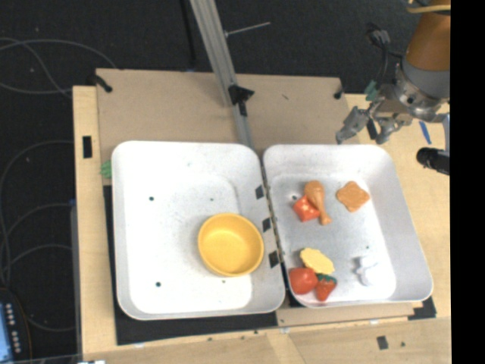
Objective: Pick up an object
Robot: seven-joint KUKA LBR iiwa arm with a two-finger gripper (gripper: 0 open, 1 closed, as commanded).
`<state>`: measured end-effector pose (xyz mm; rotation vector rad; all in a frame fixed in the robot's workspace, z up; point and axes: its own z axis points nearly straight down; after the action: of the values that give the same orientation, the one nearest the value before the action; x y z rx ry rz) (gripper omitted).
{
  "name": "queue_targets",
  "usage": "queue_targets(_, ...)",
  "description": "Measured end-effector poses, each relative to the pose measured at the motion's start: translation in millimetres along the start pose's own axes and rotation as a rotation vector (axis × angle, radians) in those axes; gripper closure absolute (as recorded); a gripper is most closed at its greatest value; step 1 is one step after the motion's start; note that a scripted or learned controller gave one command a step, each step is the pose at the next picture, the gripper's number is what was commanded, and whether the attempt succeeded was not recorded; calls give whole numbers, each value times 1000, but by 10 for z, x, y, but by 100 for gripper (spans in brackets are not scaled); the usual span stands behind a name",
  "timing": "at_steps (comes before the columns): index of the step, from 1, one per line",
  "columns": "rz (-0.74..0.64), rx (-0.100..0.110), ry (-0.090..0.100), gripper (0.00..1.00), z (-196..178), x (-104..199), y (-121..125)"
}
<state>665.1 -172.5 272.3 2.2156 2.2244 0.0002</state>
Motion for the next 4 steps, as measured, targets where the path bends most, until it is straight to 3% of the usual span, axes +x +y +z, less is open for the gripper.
queue_targets(1,0,1,-3,0,-2,-11,-3)
queue_targets(4,5,1,-4,0,1601,-216,2)
